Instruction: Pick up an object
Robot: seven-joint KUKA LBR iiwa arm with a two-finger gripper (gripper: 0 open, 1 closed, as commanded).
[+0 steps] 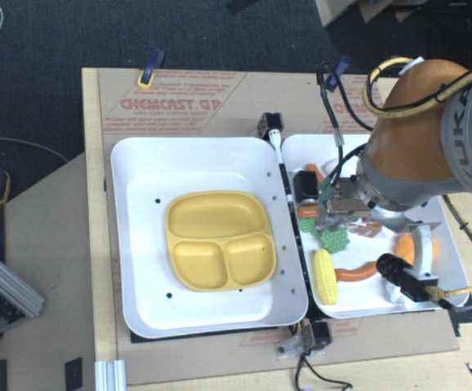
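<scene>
The claw (334, 210) hung low over a green toy (333, 239) in the right-hand bin (366, 298), how wide I couldn't tell, and with corn (324, 274) and a sausage (355, 274) crowding close, it might well have closed on nothing.

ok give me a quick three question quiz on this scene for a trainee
1. True or false: the yellow divided plate lies in the left bin.
2. The pincer hangs over: A) the left bin, B) the right bin, C) neither.
3. Fill in: the long orange thing beside the corn cob is a ____.
Key: 1 true. 2 B. 3 sausage.
</scene>
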